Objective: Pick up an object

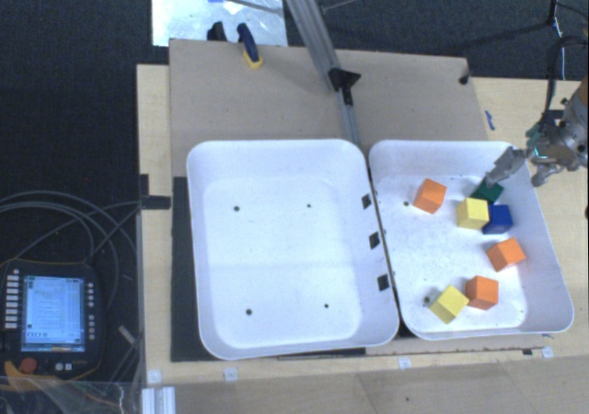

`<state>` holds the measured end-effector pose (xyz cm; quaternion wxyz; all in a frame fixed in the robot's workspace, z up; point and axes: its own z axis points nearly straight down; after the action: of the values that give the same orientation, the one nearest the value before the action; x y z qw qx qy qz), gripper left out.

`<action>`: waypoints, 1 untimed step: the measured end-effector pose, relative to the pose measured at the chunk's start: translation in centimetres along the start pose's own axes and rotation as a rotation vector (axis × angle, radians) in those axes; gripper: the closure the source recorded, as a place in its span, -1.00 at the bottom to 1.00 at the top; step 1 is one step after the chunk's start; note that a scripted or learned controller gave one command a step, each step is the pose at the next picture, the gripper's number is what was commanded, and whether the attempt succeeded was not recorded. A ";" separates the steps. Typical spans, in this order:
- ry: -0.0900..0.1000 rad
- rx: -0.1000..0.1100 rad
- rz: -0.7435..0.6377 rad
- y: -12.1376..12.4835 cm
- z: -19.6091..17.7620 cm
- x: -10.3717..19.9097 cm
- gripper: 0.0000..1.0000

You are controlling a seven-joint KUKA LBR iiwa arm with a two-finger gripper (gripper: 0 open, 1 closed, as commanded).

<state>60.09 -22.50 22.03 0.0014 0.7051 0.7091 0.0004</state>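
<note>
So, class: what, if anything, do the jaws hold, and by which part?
Cannot be told: the gripper sits at the green block, but its grip is unclear.

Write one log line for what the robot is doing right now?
stage: reaching | gripper: over right bin, at green block | blocks in bin: three orange, two yellow, one blue, one green | held: nothing seen

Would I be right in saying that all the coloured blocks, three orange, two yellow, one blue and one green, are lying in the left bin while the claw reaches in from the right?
Not quite: the blocks lie in the right bin, not the left bin, as the camera view shows. The rest stands: three orange, two yellow, one blue block and one green block, with the claw reaching in from the right.
</note>
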 end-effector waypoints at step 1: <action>0.000 0.000 0.000 0.0 0.0 0.0 -1.00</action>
<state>60.08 -22.51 22.04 0.0013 0.7051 0.7091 0.0002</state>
